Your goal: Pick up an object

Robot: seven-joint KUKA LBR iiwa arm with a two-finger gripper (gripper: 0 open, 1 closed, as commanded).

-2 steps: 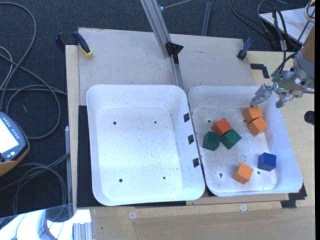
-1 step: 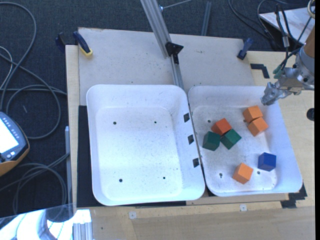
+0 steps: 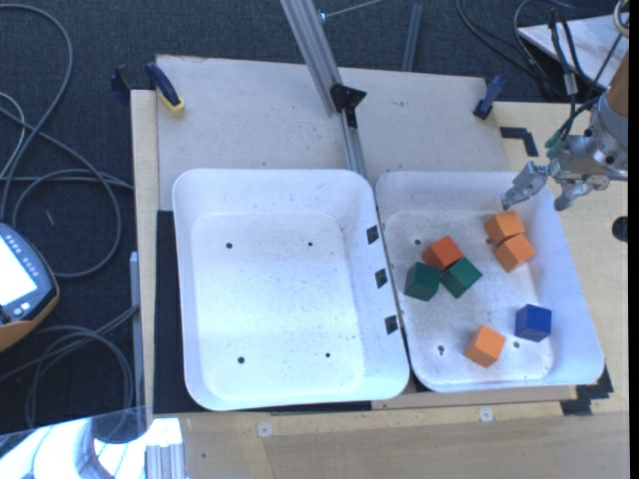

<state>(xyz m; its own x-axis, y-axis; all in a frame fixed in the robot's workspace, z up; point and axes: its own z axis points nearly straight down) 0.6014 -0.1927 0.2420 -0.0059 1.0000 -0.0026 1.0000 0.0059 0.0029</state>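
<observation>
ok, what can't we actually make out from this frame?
- Claw: two fingers spread above the right bin's far corner with nothing between them, but its height over the bin can't be judged from the one slanted camera view.
- Arm: cut off by the right edge.
- Two orange blocks at the back: touching or stacked, can't tell.
- Green blocks: pressed against an orange one; the contact faces are hidden.

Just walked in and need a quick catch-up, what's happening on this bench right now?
A robot arm reaches in from the right, its open tool hovering over the far edge of the right bin with nothing in it. That bin holds seven blocks: four orange, two green and a blue block. The nearest to the tool is an orange block.
</observation>
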